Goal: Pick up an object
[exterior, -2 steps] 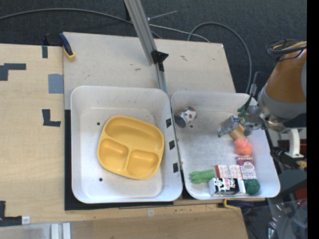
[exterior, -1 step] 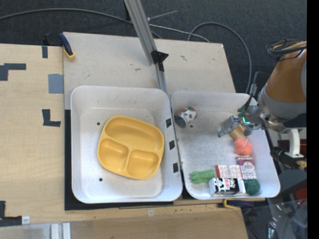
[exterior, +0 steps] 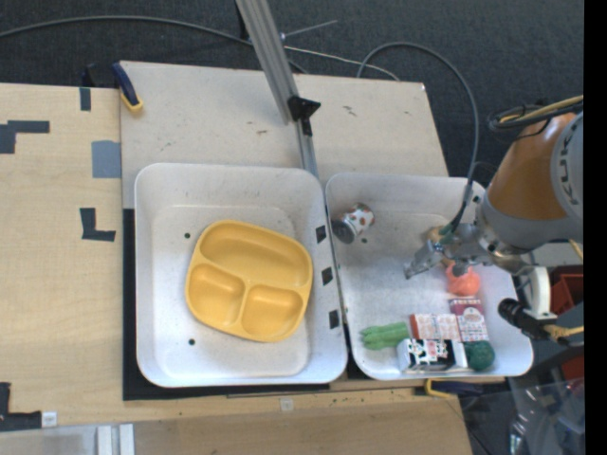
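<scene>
My pincer (exterior: 429, 259) hangs low in the right bin (exterior: 379, 190), w/ the orange toy (exterior: 463, 281) just beside it on the arm side; can't tell if the pincer is open or closed. No obj seen between the tips, so I judge nothing is gripped yet. To do it well: centre over the orange toy, drop straight, close around its middle, keep off the small boxes (exterior: 446, 327) nearby & the bin wall.

Left bin (exterior: 152, 254): yellow divided plate (exterior: 248, 280); right bin (exterior: 398, 192): small cup (exterior: 355, 222), green toy (exterior: 383, 335), cartons (exterior: 446, 328), orange item (exterior: 464, 281) beside gripper (exterior: 429, 259).
</scene>
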Controlling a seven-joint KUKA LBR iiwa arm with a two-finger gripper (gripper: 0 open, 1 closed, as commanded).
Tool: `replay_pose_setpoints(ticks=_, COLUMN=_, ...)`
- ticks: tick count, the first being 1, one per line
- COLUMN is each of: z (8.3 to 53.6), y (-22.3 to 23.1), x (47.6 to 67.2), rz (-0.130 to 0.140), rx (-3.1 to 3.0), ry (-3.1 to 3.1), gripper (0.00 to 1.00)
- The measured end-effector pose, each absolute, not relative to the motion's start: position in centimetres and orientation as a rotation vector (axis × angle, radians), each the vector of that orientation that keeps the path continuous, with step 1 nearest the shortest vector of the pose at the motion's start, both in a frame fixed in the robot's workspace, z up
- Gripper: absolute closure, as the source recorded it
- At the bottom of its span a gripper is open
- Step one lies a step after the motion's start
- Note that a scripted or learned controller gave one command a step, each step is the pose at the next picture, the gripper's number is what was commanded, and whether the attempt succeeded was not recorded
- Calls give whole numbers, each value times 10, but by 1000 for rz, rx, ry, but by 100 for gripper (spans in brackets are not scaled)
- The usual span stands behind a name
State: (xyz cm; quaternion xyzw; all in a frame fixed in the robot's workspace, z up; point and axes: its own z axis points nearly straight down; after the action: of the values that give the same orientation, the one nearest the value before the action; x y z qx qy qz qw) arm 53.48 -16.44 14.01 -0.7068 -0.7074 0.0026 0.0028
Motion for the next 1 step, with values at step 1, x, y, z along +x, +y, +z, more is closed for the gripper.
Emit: replay_pose_setpoints(ticks=1, z=88, y=-164, x=535, rz=3, rx=-2220, ry=-2223, gripper=0)
